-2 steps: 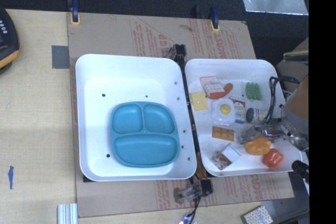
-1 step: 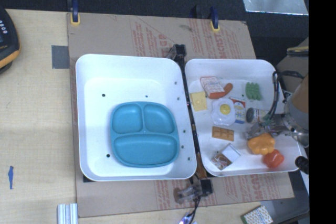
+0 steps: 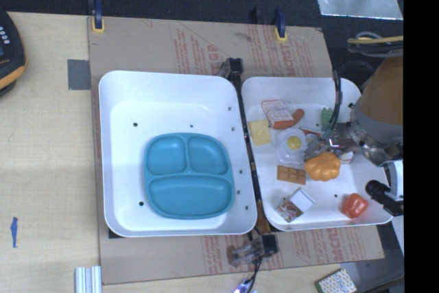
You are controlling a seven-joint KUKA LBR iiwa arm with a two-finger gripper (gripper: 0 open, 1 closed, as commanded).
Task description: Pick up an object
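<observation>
At the near edge of the surface, a black clip is sitting at the joint between the two bins. Just beyond it, in the right bin, a red pepper-like toy is lying near the front right corner, and a small grey-and-white box is resting to its left. In the left bin, a blue divided plate is lying flat toward the front.

Farther in, a brown cracker-like piece is sitting just beside an orange pumpkin-shaped toy. The arm is reaching in from the right, and the pincer is hanging just above that orange toy; whether it is wide, narrow, or clamped on anything I cannot tell.

Behind these, a clear piece with a yellow centre and a pale yellow slice are lying side by side. Farthest back, a pink-and-white packet is touching a red sausage-like toy.
</observation>
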